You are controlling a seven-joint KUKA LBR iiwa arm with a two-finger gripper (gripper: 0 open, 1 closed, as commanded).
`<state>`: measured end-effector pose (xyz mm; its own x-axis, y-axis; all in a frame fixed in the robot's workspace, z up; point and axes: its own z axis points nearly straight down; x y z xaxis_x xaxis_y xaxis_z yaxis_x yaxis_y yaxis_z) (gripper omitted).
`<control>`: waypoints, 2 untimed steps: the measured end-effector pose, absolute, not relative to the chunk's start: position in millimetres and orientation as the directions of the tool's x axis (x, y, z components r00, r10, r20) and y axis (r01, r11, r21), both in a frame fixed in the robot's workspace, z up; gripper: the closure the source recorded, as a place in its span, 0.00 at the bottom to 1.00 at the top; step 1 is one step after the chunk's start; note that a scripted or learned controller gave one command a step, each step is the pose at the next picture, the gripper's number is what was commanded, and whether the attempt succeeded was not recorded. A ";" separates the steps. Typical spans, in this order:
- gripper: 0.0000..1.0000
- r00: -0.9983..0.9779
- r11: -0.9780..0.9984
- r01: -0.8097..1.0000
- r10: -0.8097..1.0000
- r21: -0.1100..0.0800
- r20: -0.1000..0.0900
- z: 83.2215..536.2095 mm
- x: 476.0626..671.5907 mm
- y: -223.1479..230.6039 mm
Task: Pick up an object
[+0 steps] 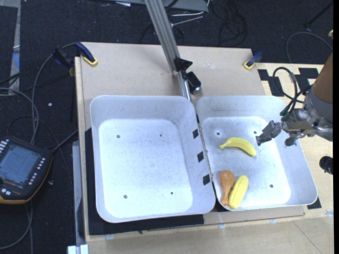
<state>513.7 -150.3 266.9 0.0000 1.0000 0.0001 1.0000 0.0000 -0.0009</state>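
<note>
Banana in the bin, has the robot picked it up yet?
Not yet. The banana lies on the floor of the right bin, with a corn cob and an orange toy nearer the front. The gripper hangs just right of the banana with nothing between its jaws. Grabbing and lifting are left.

The claw (276, 134) hangs spread over the right bin (302, 165), empty, just beside a banana (239, 145); corn (238, 191) and a drumstick (226, 184) lie near the tabletop's (132, 67) front edge.
</note>
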 end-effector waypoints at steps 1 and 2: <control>0.00 -0.001 0.001 1.000 1.000 -0.004 0.001 212.2 508.3 -141.3; 0.00 0.000 0.000 1.000 1.000 -0.005 0.001 152.8 515.1 -140.2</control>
<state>515.1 -140.2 152.8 -0.0004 1.0000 0.0010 1.0000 0.0004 -0.0052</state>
